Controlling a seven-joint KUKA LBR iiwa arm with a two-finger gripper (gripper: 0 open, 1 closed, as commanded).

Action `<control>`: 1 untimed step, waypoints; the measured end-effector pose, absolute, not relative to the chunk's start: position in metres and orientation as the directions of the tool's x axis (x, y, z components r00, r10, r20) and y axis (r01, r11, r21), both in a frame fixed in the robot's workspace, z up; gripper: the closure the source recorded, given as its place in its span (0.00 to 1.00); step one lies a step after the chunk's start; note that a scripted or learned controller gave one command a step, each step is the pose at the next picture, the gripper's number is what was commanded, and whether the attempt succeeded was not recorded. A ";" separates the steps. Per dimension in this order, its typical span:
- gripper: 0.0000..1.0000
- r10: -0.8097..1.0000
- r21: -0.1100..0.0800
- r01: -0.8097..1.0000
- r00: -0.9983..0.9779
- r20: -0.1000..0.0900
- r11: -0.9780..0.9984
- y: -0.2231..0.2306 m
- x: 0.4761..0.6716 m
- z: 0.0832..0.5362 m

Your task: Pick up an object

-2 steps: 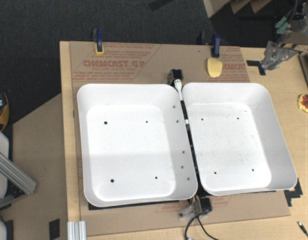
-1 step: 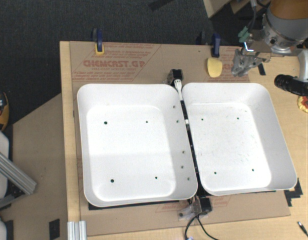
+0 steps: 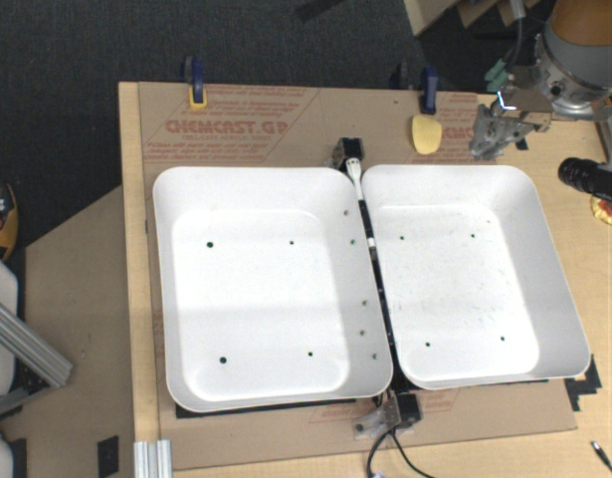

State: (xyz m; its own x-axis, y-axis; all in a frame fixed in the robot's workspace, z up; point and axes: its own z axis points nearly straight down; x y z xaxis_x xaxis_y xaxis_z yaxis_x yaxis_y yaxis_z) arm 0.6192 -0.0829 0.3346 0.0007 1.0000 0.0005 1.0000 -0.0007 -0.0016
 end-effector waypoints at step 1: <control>1.00 1.000 -0.004 1.000 -0.006 0.002 0.006 -0.034 0.667 0.274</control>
